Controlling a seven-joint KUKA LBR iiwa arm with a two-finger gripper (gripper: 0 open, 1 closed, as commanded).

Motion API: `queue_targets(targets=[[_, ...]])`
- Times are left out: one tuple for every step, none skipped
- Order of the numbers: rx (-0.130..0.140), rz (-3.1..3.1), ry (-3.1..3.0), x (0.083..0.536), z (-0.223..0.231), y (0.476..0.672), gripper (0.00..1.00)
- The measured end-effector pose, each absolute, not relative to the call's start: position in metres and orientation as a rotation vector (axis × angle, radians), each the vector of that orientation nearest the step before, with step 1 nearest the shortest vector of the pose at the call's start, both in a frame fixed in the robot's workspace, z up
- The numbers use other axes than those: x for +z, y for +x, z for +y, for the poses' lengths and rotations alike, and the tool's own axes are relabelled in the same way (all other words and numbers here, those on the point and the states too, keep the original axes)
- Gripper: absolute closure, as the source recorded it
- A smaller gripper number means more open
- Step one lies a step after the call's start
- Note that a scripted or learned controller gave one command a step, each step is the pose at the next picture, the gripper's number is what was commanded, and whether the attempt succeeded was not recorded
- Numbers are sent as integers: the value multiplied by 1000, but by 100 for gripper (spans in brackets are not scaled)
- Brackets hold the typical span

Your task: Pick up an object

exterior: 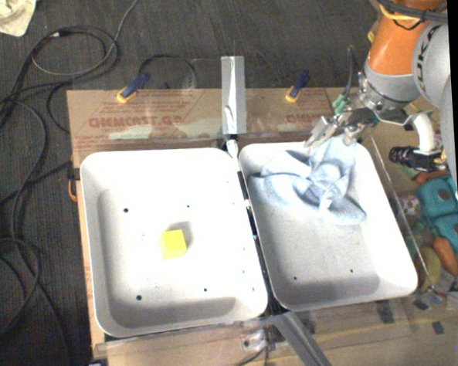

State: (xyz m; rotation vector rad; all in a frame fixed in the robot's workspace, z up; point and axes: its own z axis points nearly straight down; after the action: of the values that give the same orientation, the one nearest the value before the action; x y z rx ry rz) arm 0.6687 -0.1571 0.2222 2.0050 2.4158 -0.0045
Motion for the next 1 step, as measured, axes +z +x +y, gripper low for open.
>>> queue_targets(targets=[[0,2467,1940,96,-180,629,0]])
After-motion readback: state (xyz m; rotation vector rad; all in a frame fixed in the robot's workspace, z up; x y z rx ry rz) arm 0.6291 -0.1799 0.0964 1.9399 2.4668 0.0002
